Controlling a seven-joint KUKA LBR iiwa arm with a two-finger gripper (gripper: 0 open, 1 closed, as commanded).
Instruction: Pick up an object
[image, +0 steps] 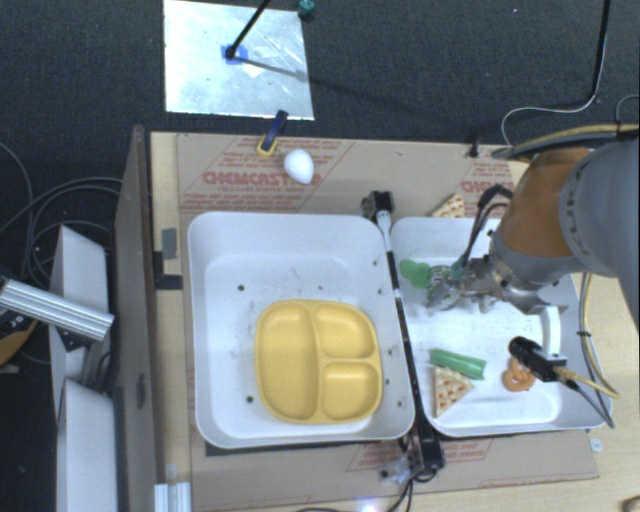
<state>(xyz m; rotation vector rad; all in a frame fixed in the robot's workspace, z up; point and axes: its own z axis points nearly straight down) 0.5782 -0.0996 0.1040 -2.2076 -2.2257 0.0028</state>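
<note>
Right bin (560, 415), gripper (452, 290) by green piece (414, 270), grip state indiscernible.

White egg (298, 165) and blue-yellow clip (271, 135) on cardboard behind bins — foil sheet (238, 58) on dark floor beyond.

**Arm posture over the right-hand side**

The grey arm (600, 210) enters from the right, its orange band (535, 205) sitting above the wrist. The wrist bends downward and leftward, carrying the gripper (450, 288) low, pointed toward the left.
</note>
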